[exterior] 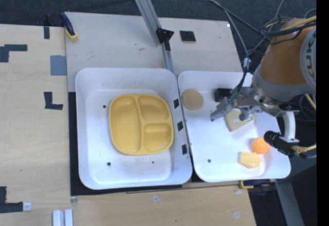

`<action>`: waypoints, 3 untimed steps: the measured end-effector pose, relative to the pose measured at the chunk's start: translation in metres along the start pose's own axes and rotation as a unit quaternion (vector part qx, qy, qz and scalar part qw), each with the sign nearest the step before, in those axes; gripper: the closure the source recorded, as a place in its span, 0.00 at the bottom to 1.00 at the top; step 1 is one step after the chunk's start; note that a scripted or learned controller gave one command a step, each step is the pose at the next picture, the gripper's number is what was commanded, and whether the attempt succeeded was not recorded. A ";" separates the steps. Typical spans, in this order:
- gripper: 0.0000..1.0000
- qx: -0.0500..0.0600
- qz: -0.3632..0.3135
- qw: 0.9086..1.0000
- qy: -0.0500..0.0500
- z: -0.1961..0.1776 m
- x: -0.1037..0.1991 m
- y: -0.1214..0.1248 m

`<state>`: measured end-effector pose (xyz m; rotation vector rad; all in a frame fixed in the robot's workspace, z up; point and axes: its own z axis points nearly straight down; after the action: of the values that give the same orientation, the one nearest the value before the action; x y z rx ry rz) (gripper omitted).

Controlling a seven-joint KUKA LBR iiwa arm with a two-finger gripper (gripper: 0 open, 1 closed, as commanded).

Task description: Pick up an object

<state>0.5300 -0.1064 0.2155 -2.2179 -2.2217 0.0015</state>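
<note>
My gripper (234, 113) hangs over the middle of the right bin (216, 168), open. Its two grey fingers (219, 113) are spread to either side of a beige block (238, 123), which lies just below them on the bin floor. A round tan disc (193, 99) rests at the bin's far left. An orange ball (259, 146) and a pale yellow wedge (250, 159) sit near the bin's front right corner. The arm's grey and orange wrist (285, 63) covers the bin's far right part.
The left bin (87, 132) holds a yellow divided plate (141, 123). A metal rail (146, 6) slants down to the gap between the bins. Cables loop behind the arm at upper right. A black fitting (280, 141) sticks out beside the ball.
</note>
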 end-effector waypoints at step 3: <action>0.00 -0.001 0.001 1.000 -0.001 0.129 0.001 -0.017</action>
<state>0.5131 -0.1051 0.0863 -2.2221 -2.2220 0.0002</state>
